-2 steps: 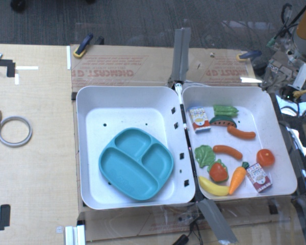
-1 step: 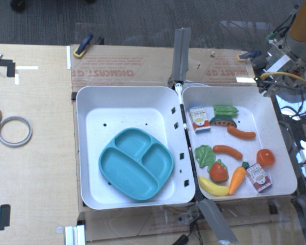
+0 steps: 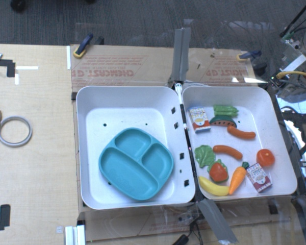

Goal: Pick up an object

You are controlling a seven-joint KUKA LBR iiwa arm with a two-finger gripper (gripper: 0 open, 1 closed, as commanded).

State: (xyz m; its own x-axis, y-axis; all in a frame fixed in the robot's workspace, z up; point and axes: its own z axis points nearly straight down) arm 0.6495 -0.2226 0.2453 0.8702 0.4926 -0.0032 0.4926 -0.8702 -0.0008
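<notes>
The pale wooden desk (image 3: 35, 177) is carrying a brown cardboard sheet (image 3: 122, 65), and two shallow white plastic bins are sitting on it side by side, touching along their inner walls.

The left bin (image 3: 92, 106) is holding a smooth teal plate (image 3: 136, 163) with three compartments, lying flat towards the front.

The right bin (image 3: 265, 131) is holding the small toy foods, which are the things to pick. They are lying close together:
- A yellow banana (image 3: 212, 187) is lying at the front wall, and an orange carrot (image 3: 237, 179) is leaning just beside it.
- Two glossy long sausages are lying apart, one in the middle (image 3: 228, 150) and one further back (image 3: 241, 132).
- A green lettuce piece (image 3: 204, 155) is touching a red strawberry (image 3: 219, 171).
- A round tomato (image 3: 265, 157) is resting near the right wall, with a small carton (image 3: 258, 177) in front of it.
- A second carton (image 3: 199, 119) is standing near the back left, beside a watermelon slice (image 3: 223, 121) and a green vegetable (image 3: 225, 110).

A grey tape roll (image 3: 13, 130) is lying on the desk, well apart from the bins. A blue and yellow clamp (image 3: 83, 45) is gripping the corner of the cardboard.
</notes>
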